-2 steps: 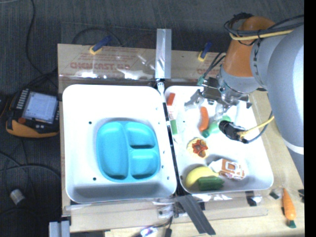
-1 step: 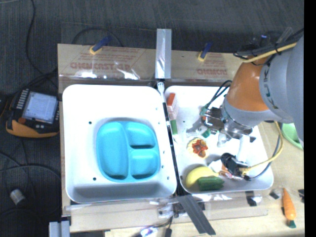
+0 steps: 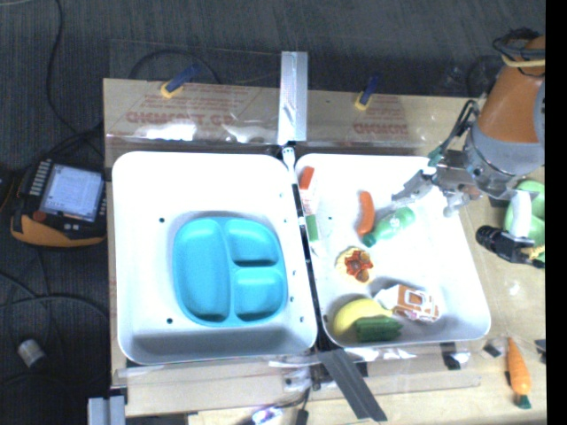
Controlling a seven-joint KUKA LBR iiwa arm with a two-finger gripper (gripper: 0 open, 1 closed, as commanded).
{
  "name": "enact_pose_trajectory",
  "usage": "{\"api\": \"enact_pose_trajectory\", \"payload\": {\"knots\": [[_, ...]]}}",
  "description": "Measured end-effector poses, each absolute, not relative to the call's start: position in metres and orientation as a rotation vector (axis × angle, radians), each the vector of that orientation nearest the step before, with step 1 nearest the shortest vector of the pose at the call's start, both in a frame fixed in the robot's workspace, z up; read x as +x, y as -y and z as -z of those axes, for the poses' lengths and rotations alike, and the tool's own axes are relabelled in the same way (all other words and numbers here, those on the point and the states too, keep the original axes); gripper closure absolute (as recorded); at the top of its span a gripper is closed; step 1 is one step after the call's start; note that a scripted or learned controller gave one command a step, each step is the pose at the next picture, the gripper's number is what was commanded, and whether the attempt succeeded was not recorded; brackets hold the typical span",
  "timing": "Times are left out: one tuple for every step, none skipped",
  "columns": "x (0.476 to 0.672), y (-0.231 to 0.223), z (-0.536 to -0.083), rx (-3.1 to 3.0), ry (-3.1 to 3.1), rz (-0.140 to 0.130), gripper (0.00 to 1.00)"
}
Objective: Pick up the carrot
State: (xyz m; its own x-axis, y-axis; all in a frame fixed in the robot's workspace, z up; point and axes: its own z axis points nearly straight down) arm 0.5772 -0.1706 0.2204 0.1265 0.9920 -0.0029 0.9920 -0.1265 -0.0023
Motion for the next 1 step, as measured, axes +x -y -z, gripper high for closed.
{"api": "enact_pose_trajectory", "payload": {"knots": [[0.5724, 0.1225, -0.1699, 2.355, -2.082, 0.006, 0.0]]}}
